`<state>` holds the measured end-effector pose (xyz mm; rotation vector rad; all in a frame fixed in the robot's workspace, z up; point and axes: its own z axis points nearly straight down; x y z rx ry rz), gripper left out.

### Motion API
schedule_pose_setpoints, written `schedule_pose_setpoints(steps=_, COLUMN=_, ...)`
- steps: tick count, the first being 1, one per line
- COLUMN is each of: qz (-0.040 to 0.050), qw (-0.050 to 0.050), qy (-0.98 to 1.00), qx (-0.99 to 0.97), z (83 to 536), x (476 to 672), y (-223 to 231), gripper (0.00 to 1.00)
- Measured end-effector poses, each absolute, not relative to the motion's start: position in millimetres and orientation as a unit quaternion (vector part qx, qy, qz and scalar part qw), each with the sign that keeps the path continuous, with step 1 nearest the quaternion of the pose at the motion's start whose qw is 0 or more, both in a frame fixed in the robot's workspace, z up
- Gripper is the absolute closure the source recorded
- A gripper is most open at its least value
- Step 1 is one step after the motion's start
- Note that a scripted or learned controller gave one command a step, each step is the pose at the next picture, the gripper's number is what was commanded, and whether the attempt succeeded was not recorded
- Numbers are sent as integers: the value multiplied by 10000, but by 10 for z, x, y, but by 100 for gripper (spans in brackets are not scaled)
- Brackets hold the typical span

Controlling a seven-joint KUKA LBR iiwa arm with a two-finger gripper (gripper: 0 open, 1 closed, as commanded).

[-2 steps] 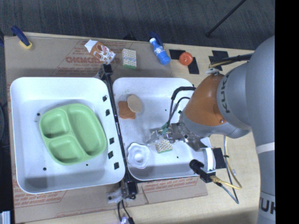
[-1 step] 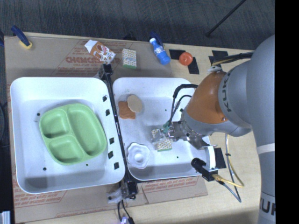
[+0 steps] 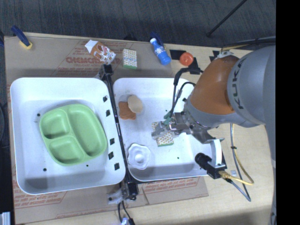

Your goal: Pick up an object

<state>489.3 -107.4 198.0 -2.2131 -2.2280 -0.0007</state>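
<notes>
My gripper (image 3: 161,129) is low over the middle of the right bin (image 3: 154,86), reaching in from the right below the orange band. A small green-and-yellow patterned packet (image 3: 166,140) lies on the bin floor directly under and just in front of the gripper, partly covered by it; I cannot tell whether they touch. A tan cup on its side (image 3: 135,103) rests against an orange-brown lump (image 3: 125,110) at the bin's left. A clear plastic cup (image 3: 138,155) sits near the front left corner.
The left bin (image 3: 23,102) holds a green divided plate (image 3: 72,132). Behind the bins lie a snack packet (image 3: 100,52), a small green box (image 3: 130,58), a blue clamp (image 3: 161,51) and an orange ball (image 3: 186,58). The arm's bulk covers the right bin's right side.
</notes>
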Motion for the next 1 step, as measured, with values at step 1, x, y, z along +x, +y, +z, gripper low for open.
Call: schedule_pose_setpoints(steps=1, qz=7, qw=12, qy=-7108, qx=-7034, z=2149, x=4767, y=-210, gripper=100)
